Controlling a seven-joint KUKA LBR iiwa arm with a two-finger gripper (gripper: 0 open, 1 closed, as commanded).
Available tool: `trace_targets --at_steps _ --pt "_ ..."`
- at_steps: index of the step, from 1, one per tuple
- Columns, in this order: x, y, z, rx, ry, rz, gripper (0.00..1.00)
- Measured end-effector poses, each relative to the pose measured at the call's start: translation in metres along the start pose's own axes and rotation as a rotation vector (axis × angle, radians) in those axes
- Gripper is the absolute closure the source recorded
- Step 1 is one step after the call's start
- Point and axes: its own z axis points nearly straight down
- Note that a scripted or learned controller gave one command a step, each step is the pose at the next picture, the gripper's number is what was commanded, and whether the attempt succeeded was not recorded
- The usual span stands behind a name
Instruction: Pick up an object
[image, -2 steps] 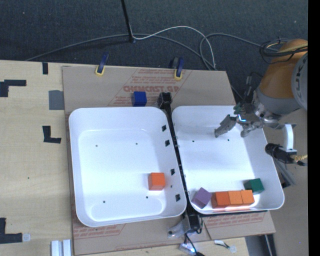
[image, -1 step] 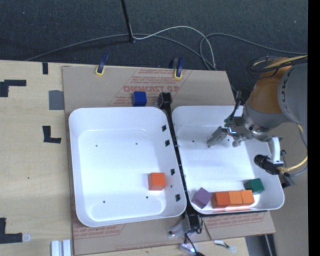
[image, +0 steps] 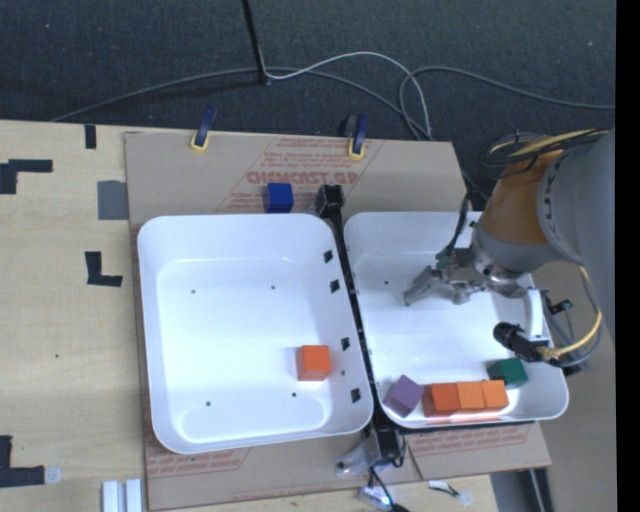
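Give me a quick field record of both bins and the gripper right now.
left bin: one orange cube, near its front right corner
right bin: purple block, orange bar, green block, all along the front wall
gripper: over the right bin's bare middle, apart from every block
outside the bins: blue block on the cardboard behind the left bin
held: nothing seen

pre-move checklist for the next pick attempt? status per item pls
1. Gripper over the right bin: ok.
2. Nothing between the fingers: ok.
3. Targets in the right bin: ok; purple block, orange blocks and green block lie along its near wall.
4. Gripper above a target: not ok; bare floor beneath it.
5. Blocks spaced for the fingers: not ok; orange blocks touch in a row.
6. Height above the bin floor: cannot tell.
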Motion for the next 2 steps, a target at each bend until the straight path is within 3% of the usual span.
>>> trace_targets --at_steps 1,2 --pt "0.0 0.001 -0.012 -0.002 -0.001 0.0 1.0" --pt "-0.005 -0.007 -0.063 -0.005 -0.001 0.0 1.0"
